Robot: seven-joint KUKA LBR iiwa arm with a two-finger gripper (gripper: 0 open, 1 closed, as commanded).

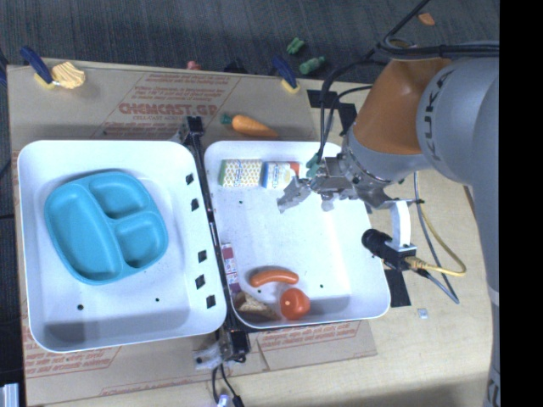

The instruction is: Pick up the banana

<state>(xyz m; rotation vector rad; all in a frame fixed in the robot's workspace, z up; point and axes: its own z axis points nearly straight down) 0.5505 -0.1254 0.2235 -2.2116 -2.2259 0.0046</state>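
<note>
Claw (pixel 297 195) over the right bin's (pixel 339 308) far edge; I can't tell its grip.
I see no banana clearly.

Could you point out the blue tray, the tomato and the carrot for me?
blue tray (pixel 103 224): camera view, on its middle divider.
tomato (pixel 294 303): camera view, on its red top.
carrot (pixel 252 126): camera view, on its orange body.

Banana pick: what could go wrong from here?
I cannot tell which item in the right bin is the banana; the end effector hovers beside the small boxes and may take a wrong item. The sausage and tomato sit crowded in the near corner, so a grab there could snag a neighbour.
</note>
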